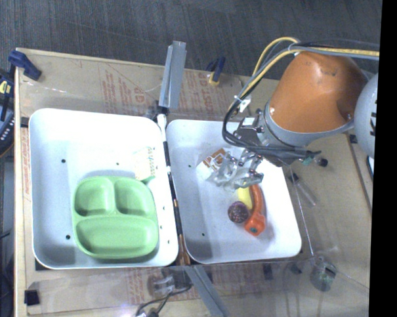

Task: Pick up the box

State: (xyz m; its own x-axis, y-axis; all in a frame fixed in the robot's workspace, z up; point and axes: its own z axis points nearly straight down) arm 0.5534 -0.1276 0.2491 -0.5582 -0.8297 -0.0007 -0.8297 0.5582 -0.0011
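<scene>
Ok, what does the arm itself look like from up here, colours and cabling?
The arm shows a large orange dome-shaped band with a grey ring below it. Yellow and black cables loop from its top down the left side. The gripper is bare silvery metal.

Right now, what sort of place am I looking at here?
Probably a robotics lab bench for pick tests: two white bins on a clamped plywood board, the arm reaching in, cables trailing.

Wooden bench (blue clamps at its edge) under two white bins.
</scene>
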